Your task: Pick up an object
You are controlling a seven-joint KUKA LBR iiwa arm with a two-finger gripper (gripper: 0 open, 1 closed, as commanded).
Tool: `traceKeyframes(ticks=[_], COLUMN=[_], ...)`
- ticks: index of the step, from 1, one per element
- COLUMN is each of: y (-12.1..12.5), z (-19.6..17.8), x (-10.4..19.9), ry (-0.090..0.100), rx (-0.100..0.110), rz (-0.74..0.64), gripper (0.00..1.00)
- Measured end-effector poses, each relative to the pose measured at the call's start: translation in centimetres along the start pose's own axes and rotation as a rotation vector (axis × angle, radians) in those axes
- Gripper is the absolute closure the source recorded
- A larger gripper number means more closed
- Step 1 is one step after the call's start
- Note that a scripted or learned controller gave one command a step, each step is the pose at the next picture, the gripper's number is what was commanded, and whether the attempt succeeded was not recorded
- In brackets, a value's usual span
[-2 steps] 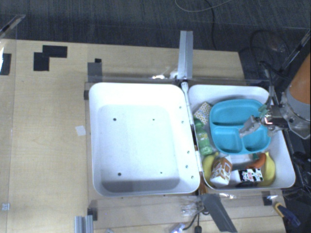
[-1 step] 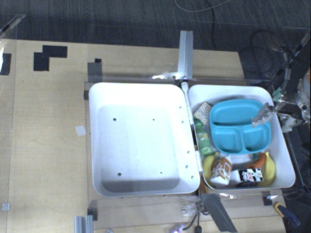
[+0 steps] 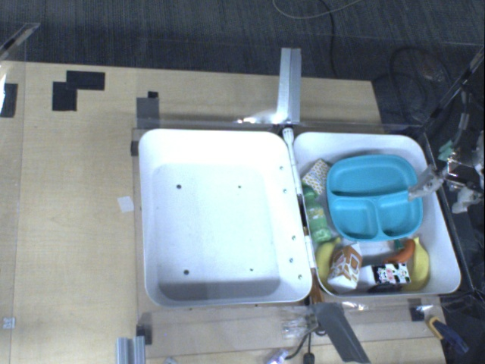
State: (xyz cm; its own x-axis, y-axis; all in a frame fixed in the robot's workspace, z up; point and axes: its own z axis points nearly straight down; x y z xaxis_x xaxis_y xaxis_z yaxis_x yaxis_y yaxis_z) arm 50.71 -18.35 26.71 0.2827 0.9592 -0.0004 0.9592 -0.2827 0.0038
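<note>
The right white bin (image 3: 447, 241) holds a blue divided plate (image 3: 373, 196) with several small things around it. A green patterned packet (image 3: 316, 176) and a green wrapper (image 3: 317, 220) lie along the plate's left side. Below the plate sit a small white and brown carton (image 3: 345, 266), a black and white item (image 3: 390, 274), an orange piece (image 3: 405, 250) and a yellow banana (image 3: 419, 268). My gripper (image 3: 430, 180) comes in low at the bin's right wall. Its grey tip is at the plate's right rim, and I cannot tell whether it touches the rim.
The left white bin (image 3: 220, 211) stands beside the right one, with a metal post (image 3: 290, 89) rising behind the divide. Dark cables and arm parts (image 3: 462, 180) crowd the far right. Black tape marks (image 3: 76, 88) lie on the bench at back left.
</note>
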Motion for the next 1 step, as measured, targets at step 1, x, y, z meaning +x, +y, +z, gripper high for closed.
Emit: traceKeyframes(ticks=[1], y=[5.79], z=[-1.76], x=[0.6], ry=[0.0], rx=[-0.003], rz=[-0.292], gripper=[0.0])
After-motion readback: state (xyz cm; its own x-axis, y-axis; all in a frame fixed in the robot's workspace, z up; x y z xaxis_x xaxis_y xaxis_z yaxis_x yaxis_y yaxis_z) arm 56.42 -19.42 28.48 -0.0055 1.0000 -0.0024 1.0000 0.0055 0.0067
